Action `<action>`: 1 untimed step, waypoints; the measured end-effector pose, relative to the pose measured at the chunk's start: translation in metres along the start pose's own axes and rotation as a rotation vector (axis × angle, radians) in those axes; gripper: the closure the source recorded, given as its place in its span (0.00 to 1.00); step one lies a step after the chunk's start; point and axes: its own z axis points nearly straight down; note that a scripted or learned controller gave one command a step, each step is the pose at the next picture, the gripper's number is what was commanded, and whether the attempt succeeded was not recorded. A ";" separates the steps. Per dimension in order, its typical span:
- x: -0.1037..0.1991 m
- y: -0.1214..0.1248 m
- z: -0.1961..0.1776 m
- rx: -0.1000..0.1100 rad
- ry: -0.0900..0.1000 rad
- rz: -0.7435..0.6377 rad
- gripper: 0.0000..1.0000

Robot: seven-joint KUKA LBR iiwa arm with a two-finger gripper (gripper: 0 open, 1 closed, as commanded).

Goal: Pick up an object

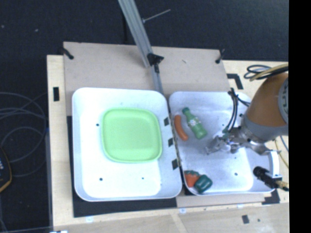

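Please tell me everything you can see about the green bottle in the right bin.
The green bottle is small and looks like plastic, with a dark green cap end and a pale label on its body. It lies on its side on the floor of the right bin, in the upper left part, with the cap toward the far left. An orange sausage lies just beside it on the left; whether they touch is unclear. The claw is lower right of it, apart from it.

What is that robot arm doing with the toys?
The robot arm's gripper is down in the right bin, on a bare patch. Near it lie a green bottle and an orange sausage, with a small orange toy and a green one in the corner. The left bin holds a green plate.
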 end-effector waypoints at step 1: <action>0.000 0.002 -0.013 -0.007 0.000 0.001 1.00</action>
